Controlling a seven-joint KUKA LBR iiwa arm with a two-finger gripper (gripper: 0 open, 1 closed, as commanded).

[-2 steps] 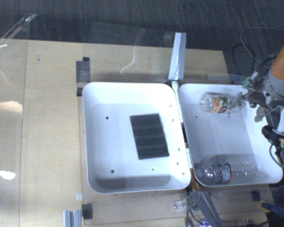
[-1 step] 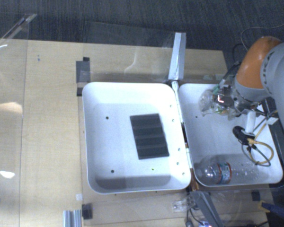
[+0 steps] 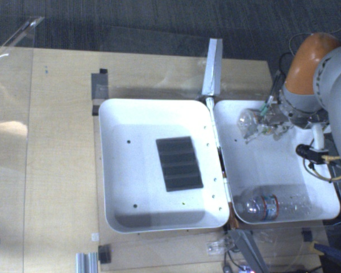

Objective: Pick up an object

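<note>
The arm [image 3: 324, 75] is reaching in over the far part of the right bin [image 3: 324, 212], with the gripper [image 3: 271, 121] sitting low near that bin's far wall, where a crumpled piece of clear plastic [image 3: 249, 124] is lying just beside its tip; whether that plastic is being held or merely touched, and how wide the claw is standing, I cannot tell, since the tip is blending into the glossy plastic. That placement is suggesting an attempt on the plastic, judged from the pose alone. A clear plastic bottle [image 3: 267, 205] is lying on its side along the near wall of the same bin, well apart from the gripper. The left bin [image 3: 119, 169] is bearing a dark ridged rectangular pad [image 3: 179, 163] flat near its middle. The bin's far wall and the divider post [image 3: 212, 67] between the bins are crowding the gripper's working room
</note>
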